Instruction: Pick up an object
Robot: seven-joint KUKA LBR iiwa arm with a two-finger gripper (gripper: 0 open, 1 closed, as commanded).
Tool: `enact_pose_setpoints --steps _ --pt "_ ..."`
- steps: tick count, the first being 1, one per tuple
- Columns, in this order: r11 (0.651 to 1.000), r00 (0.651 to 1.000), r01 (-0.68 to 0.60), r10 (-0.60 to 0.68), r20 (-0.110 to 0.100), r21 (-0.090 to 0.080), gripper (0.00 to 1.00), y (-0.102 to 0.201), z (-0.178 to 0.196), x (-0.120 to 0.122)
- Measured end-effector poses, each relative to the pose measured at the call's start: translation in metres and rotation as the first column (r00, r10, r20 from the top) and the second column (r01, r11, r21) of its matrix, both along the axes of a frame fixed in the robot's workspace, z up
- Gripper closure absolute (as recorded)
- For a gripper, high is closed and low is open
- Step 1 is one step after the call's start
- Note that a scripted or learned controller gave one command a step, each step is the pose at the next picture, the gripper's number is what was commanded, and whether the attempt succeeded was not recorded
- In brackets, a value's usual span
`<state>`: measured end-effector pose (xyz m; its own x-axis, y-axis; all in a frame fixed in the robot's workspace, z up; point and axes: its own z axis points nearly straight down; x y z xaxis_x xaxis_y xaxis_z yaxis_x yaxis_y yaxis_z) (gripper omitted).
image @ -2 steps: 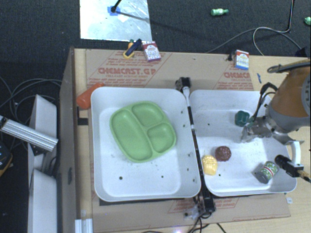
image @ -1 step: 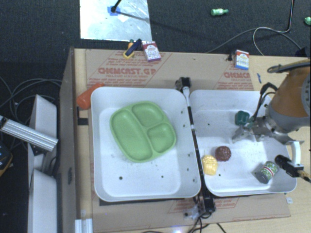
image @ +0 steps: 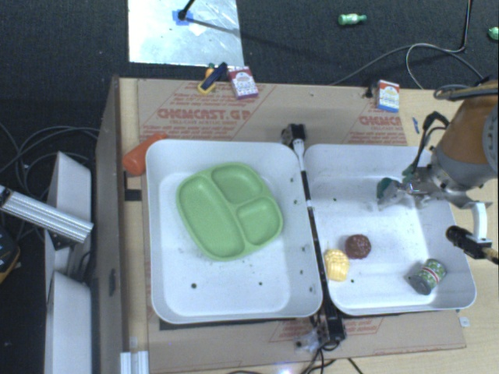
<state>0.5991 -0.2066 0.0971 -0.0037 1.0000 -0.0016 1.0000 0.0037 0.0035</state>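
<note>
Two shallow white bins side by side on the cardboard-covered bench (image: pixel 195 115): left bin (image: pixel 226 302) and right bin (image: pixel 343 178), touching along the middle edge. Inside the left bin, lying flat, a light green divided plate (image: pixel 228 209). Over the far right side of the right bin, reaching in from the right, the grey and orange arm (image: pixel 472 142). At its end, above the upper part of the right bin, the hand (image: pixel 398 187); open or closed, cannot tell. In the near right corner of the right bin, lying on its side, a small can (image: pixel 426 276). Near the left wall of the same bin, a round brown object (image: pixel 358 246) and, just beside it, a yellow object (image: pixel 337 264). All three well apart from the hand.
</note>
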Motion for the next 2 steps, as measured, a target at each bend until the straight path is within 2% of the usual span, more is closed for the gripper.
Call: enact_pose_setpoints --steps 1,2 --pt "1.000 1.000 -0.002 0.002 0.000 0.002 0.00 0.026 -0.012 0.047" --pt "1.000 1.000 -0.005 0.005 0.003 -0.002 1.00 0.025 -0.001 0.048"
